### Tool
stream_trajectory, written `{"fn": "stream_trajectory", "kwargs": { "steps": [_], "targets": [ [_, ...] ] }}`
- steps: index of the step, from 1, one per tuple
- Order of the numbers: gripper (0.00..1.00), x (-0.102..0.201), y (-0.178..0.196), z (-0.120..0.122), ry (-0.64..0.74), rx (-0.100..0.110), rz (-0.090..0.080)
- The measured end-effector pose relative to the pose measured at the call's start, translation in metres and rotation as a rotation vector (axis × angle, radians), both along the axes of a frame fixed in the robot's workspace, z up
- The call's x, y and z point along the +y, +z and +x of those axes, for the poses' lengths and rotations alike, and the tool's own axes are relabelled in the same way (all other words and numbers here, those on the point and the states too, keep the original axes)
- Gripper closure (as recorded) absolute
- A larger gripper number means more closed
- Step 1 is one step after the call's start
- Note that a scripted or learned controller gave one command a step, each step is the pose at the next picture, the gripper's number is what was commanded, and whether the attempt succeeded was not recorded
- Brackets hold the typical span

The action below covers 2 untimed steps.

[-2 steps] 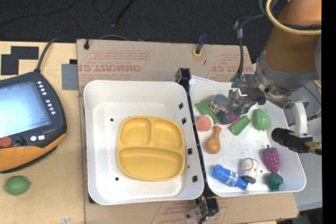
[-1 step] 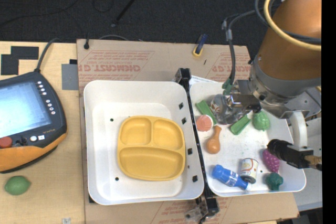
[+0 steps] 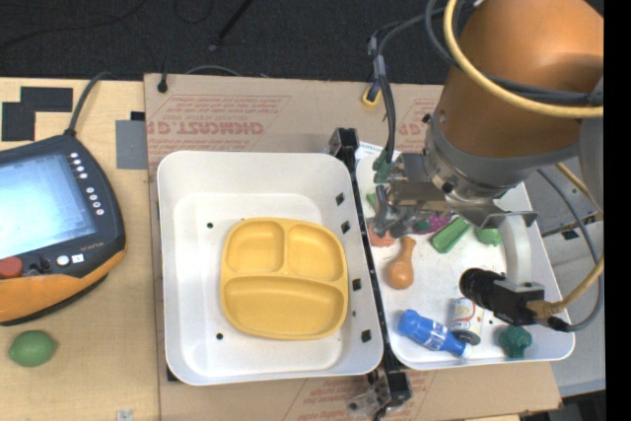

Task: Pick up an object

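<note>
Below, jaws' state impossible to tell — orange pear-shaped toy (image 3: 399, 263) lying lengthwise, narrow end up-right — blue bottle (image 3: 431, 331) slanting down-right.

Candidate objects are lying in the right bin (image 3: 552, 350). A blue bottle (image 3: 430, 330) is lying on its side at 6 o'clock. An orange gourd-shaped piece (image 3: 400, 263) is resting at 9 o'clock. A green cylinder (image 3: 450, 235) is lying tilted near centre. A dark-green piece (image 3: 514, 341) is sitting at 5 o'clock.

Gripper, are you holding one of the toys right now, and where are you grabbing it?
It cannot be told. The gripper is low in the right bin, close to the orange pear-shaped toy, with nothing seen between its fingers.
</note>
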<state>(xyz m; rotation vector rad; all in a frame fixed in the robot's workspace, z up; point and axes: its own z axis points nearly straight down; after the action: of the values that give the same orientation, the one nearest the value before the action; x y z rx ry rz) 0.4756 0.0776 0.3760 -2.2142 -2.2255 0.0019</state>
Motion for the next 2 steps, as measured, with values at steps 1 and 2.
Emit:
{"fn": "stream_trajectory", "kwargs": {
  "steps": [1,2],
  "targets": [
    [1.0,0.051,0.04,0.0,0.0,-0.003,0.0],
    [1.0,-0.012,-0.033,-0.001,-0.01,0.008,-0.004]
  ]
}}
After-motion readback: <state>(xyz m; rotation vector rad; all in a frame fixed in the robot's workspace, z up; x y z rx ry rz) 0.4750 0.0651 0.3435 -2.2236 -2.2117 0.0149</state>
